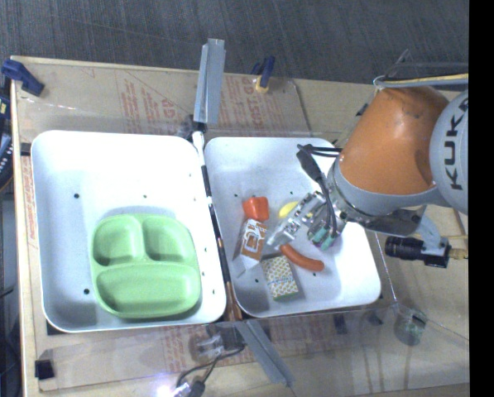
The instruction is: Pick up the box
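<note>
A small box [281, 277] with a speckled green and tan pattern lies flat near the front of the right bin [354, 281]. Left of it stands a brown and white carton [252, 240] with an orange top [256, 208], leaning toward the bin's left wall. My gripper [311, 224] hangs over the middle of the right bin, above and to the right of both, beneath the orange wrist band [391, 143]. An orange sausage-shaped toy [303, 260] lies just below the gripper, between it and the patterned box. Nothing shows held in the gripper.
A yellow item [289, 209] sits partly under the gripper. The left bin [64, 172] holds a green divided tray [145, 266]. A metal divider [208, 81] runs between the bins at the back. The arm's body covers the right bin's right side.
</note>
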Motion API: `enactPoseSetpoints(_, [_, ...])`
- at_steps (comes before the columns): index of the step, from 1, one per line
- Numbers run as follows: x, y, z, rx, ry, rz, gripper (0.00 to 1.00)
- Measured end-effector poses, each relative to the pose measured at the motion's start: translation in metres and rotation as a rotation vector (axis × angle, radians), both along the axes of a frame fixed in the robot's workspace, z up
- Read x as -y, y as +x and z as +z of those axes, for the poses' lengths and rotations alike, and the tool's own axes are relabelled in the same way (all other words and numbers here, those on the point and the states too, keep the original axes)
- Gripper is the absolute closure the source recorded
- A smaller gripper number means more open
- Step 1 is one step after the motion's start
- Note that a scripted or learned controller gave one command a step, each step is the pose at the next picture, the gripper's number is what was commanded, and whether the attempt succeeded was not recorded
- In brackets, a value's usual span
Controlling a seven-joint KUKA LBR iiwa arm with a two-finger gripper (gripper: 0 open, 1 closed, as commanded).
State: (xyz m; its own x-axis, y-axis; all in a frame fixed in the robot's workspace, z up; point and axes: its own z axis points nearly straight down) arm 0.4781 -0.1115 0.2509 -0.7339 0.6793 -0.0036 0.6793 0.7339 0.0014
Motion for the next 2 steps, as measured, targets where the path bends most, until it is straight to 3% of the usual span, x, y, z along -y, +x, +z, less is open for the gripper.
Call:
enactPoseSetpoints(1, [-0.06,0.005,0.061,0.0,0.0,0.172,1.0])
enactPoseSetpoints(2, [-0.045,0.004,0.053,-0.004,-0.001,0.579,1.0])
